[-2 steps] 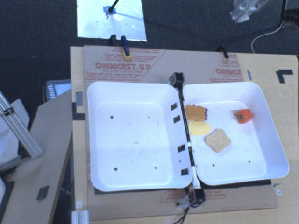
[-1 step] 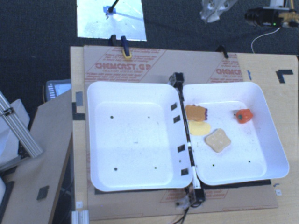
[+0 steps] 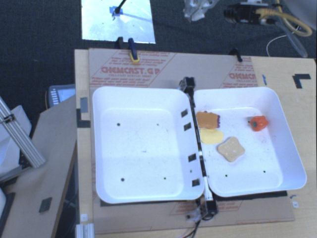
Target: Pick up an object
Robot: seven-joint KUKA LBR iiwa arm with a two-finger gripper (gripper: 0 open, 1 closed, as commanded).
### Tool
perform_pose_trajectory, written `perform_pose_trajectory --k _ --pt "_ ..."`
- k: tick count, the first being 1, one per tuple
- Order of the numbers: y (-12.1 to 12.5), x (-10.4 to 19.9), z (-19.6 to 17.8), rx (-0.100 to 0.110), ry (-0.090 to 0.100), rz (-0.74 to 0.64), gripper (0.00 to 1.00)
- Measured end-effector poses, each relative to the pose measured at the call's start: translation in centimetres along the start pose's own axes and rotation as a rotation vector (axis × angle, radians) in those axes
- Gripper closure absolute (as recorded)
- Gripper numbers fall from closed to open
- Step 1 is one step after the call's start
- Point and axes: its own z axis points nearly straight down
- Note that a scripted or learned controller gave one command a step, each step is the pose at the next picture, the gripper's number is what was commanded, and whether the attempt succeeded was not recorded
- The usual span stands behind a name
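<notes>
The right bin [image 3: 277,108] holds several small items. An orange-brown slab with a purple edge [image 3: 208,119] lies by the bin's left wall. A flat yellow piece [image 3: 212,136] sits just below it, and a beige bread slice [image 3: 231,149] lies below and to the right of that. A red-orange vegetable with a green stem [image 3: 258,123] rests toward the right side. My gripper [image 3: 199,4] hangs high at the top of the view, well beyond the far edge of the bins and away from every item.
The left bin [image 3: 99,133] stands beside the right one, joined by a clipped divider [image 3: 193,138]. A shiny metal plate [image 3: 118,14] lies on the dark floor at the back left. Cables and hardware [image 3: 267,15] sit at the top right.
</notes>
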Motion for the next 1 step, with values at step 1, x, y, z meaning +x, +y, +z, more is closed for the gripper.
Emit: perform_pose_trajectory --k 1 --pt "0.03 6.13 2.1 0.003 -0.001 0.001 1.0"
